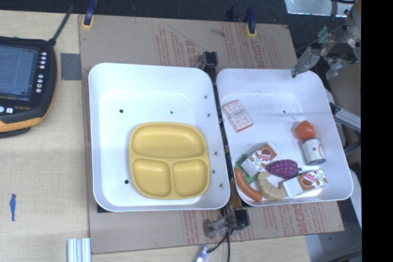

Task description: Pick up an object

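- Camera view is showing the gripper (313, 61) hovering at the right bin's (270, 86) one o'clock corner, nothing between its fingers; how wide they are standing, I cannot tell.
- The toys are crowding the bin's six o'clock edge: purple grapes (282, 167), a hot dog (247, 186), small cartons.
- The red-capped can (311, 145) is lying at four o'clock, a little apart from the rest.
- That can is looking light, stiff and slick, likely to roll; pinching across its middle seems safest.
- The yellow tray (169, 160) is sitting in the left bin (110, 89).
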Robot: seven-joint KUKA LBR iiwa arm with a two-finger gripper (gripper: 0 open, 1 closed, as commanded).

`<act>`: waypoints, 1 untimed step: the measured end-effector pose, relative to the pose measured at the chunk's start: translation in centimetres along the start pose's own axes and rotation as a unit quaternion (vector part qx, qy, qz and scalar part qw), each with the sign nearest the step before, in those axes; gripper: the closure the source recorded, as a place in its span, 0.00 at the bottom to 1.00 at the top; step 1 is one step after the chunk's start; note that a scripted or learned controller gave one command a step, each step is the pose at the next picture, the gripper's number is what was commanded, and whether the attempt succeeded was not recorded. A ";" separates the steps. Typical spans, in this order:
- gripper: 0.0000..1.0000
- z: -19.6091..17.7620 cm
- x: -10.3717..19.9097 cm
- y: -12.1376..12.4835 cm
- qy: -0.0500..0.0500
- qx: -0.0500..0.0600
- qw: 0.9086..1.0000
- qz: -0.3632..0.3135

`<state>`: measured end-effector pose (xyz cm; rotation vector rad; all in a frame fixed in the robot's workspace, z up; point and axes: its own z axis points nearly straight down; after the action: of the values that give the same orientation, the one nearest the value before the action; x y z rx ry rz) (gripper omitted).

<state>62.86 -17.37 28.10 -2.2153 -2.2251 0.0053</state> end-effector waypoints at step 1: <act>0.00 15.5 -3.8 -2.0 0.000 0.002 1.000 0.000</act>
<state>60.84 -21.21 12.57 -2.2125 -2.2235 0.0087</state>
